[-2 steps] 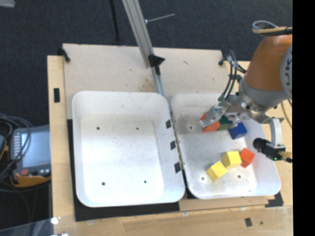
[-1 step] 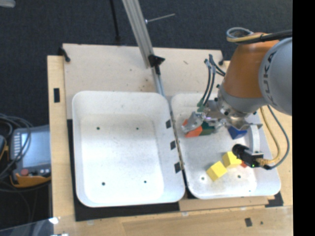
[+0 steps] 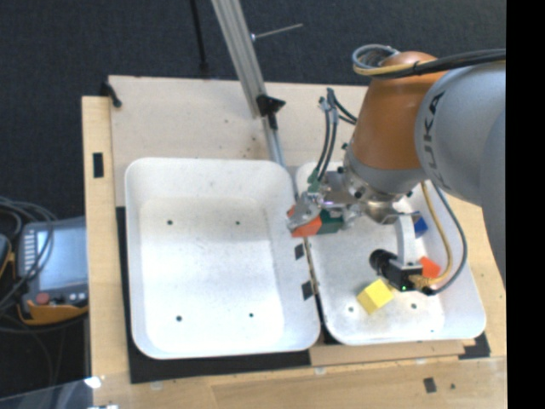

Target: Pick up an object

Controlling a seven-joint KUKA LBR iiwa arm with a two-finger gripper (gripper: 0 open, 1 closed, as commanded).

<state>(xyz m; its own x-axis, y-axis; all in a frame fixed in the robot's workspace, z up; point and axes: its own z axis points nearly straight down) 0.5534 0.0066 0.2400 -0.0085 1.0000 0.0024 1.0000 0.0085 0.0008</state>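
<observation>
1 grasp try in hand: gripper (image 3: pixel 317 210) sits low in right bin (image 3: pixel 451 313), by the wall it shares w/ left bin (image 3: pixel 213 254).
Red-orange piece (image 3: pixel 305 223) is right at gripper tip and green piece (image 3: pixel 331 220) just beside it on arm side. Wrist hides part of both, so can't tell if gripper is apart or clamped on either. Yellow block (image 3: pixel 375 297) lies well apart from gripper, toward front edge of table (image 3: pixel 98 245); small orange bit (image 3: pixel 429 268) and blue bit (image 3: pixel 417 226) lie behind gripper, under arm. Step is prob. close-on or start of lift. Next move calls for firm clamp on 1 piece only, then straight rise clear of bin wall.
</observation>
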